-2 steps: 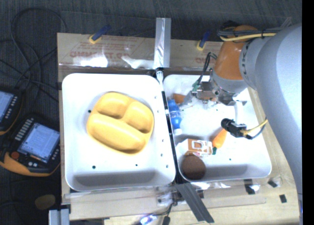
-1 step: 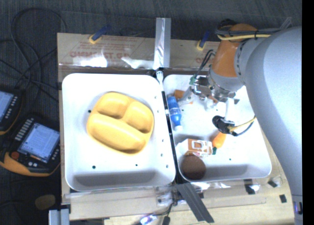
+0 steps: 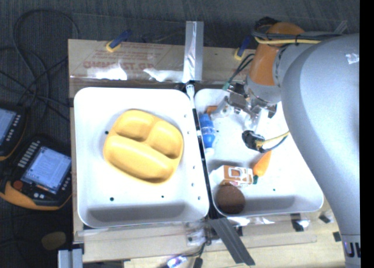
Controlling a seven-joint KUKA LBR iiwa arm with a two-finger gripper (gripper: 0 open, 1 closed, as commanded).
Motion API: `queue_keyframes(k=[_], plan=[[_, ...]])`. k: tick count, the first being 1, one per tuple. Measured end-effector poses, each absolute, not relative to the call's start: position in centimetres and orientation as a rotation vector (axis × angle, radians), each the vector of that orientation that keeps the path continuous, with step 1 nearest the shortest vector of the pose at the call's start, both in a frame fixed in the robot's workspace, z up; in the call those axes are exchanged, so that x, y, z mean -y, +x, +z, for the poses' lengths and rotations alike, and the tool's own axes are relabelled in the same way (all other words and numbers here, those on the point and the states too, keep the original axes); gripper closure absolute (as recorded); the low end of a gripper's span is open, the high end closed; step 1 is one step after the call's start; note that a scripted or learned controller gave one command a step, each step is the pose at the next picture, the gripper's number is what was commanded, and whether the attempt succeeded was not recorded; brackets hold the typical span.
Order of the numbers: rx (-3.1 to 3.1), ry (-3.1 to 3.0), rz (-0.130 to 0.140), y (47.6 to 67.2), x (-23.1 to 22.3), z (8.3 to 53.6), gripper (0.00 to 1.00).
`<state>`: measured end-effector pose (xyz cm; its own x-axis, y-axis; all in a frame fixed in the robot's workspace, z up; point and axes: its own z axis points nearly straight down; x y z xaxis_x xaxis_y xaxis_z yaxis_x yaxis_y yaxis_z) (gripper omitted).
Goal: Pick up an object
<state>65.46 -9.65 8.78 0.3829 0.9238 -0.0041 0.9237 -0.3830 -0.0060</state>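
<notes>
Two white bins sit side by side on the bench. Over the right bin (image 3: 304,199) hangs the gripper (image 3: 248,106), its opening impossible to judge. Nearest it, the orange carrot (image 3: 263,163) lies just toward the bin's front rim, long axis slanting.

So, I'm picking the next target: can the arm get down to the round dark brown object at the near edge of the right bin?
Probably yes. The round dark brown object lies uncovered in the right white bin, with the claw above the same bin. The small orange-and-white packet touching it may crowd the grasp.
</notes>
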Motion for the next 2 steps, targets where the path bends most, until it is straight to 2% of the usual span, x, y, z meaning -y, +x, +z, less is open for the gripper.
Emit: queue_keyframes(k=[1,2], plan=[[1.900,-2.511,-0.004,62.9,11.9,8.8,0.00],[2.005,-2.417,0.003,66.8,10.1,12.2,0.00]])
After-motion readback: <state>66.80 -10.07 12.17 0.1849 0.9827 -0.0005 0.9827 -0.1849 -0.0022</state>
